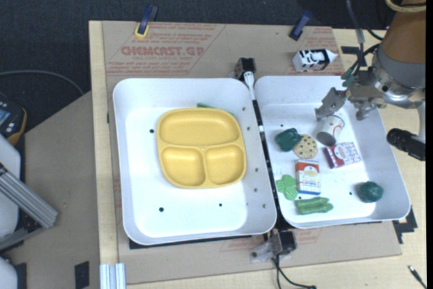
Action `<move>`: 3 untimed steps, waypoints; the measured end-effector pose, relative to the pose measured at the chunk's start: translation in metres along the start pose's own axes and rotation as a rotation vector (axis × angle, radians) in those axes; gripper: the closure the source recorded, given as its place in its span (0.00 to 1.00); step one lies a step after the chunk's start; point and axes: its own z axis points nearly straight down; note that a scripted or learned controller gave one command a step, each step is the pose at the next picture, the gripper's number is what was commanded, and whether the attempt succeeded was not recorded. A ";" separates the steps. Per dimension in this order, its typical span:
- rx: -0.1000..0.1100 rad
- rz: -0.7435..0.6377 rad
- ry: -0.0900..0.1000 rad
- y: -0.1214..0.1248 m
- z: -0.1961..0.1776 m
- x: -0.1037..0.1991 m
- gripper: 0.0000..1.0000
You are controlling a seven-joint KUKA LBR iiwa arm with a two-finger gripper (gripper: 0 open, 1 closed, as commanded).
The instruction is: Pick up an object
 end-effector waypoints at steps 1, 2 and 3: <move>-0.014 -0.002 -0.002 0.002 -0.008 0.000 0.00; -0.007 -0.002 0.000 -0.005 0.052 0.005 0.00; -0.012 -0.002 0.002 -0.004 0.110 0.011 0.00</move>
